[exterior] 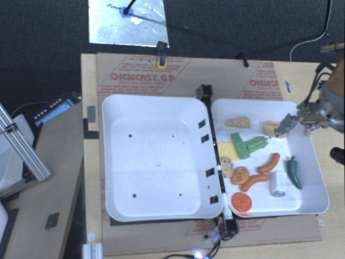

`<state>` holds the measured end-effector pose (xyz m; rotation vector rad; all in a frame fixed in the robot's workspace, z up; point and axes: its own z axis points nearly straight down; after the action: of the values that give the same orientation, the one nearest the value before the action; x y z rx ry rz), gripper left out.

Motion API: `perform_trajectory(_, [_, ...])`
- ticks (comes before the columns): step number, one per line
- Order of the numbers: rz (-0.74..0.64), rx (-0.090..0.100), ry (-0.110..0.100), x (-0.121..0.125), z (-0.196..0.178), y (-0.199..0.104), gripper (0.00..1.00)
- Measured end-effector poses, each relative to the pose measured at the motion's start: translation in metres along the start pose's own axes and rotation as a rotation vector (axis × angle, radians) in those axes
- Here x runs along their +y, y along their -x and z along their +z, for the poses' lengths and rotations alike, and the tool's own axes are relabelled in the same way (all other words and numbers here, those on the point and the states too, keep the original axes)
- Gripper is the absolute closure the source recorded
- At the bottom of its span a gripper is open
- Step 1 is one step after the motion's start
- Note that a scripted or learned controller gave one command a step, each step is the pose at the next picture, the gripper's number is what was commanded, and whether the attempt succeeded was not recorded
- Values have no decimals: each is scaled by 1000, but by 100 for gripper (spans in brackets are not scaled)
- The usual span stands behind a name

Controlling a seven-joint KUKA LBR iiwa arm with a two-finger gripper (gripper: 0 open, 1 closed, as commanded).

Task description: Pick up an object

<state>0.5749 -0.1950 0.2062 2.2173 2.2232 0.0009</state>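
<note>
Camera view: slanted look down on the surface [302, 74], arm entering from the right.
Left bin [116, 112]: white, shallow, touching the right bin along its inner edge.
Right bin [312, 198]: white, carrying the toy food.
Arm [334, 90]: grey, over the right bin's upper right corner.
Claw [287, 125]: over the bin's upper right part, just beside the bread piece; whether released or clenched, cannot tell.
Green block piece [247, 144]: bin centre.
Sausages [261, 171]: two orange ones, below the green piece.
Green pepper [294, 171]: near the right wall.
Bread piece [270, 128]: tan, top right, loose in the bin.
Tomato slice [241, 201]: bottom left corner.
</note>
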Motion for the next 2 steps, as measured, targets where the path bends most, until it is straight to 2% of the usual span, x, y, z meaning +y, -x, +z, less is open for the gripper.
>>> perform_trajectory(1, [-3, 6, -5, -15, 127, -48, 0])
perform_trajectory(2, [1, 1, -3, -35, 122, -48, 0])
